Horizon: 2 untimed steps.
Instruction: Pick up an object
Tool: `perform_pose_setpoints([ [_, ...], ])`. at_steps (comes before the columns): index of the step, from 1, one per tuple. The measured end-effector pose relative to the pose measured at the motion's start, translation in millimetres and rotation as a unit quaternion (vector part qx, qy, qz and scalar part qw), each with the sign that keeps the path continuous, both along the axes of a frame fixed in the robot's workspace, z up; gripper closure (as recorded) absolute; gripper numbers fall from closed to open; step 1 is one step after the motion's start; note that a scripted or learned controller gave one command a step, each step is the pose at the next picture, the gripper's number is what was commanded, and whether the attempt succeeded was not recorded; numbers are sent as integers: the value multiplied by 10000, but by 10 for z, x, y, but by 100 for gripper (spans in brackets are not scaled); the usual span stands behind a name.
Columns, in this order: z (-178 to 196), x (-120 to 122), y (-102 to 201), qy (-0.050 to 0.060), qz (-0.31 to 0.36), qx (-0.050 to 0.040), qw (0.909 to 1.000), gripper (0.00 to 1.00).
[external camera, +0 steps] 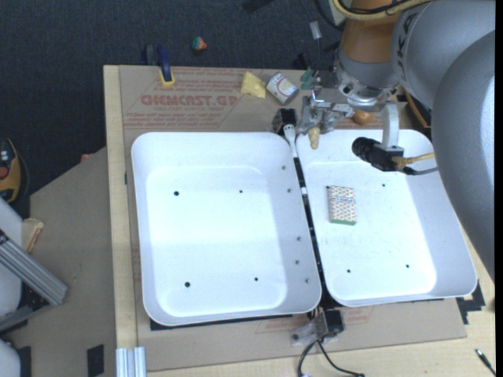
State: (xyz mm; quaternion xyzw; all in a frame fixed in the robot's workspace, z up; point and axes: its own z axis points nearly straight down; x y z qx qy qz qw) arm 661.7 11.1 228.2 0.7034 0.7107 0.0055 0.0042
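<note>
Currently we are logging the bench from the slanted overhead view, working left to right. At the far left an aluminium rail (35, 272) is lying off the bench on the dark floor. Beyond the bench's back edge a small coloured ball (200, 44) is sitting on that same dark floor. A blue and yellow clamp (165, 67) is gripping the back edge of the brown board (196, 100), which is carrying red lettering. The left bin (212, 234) is resting on this board and is showing four small dark dots on its white floor. Behind the bins a yellow scrap (253, 85) and a small white box (279, 87) are lying on the board, just beside each other. The gripper (313, 128) is hanging over the back end of the seam where the two bins are meeting; we are noting that we cannot tell whether the claw is released or clenched. The patterned packet (341, 205) is lying flat on the floor of the right bin (393, 242), in its left half near the seam, apart from the gripper and nearer the camera. The grey arm (456, 93), with its orange band (377, 6), is reaching in from the right.
</note>
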Motion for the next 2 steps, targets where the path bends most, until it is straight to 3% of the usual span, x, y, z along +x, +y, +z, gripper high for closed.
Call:
perform_pose_setpoints([
  [1, -190, 45, 932, 56, -3, 6, 10000, 100],
  [2, 797, 57, -425, 7, -105, -39, 9999, 100],
])
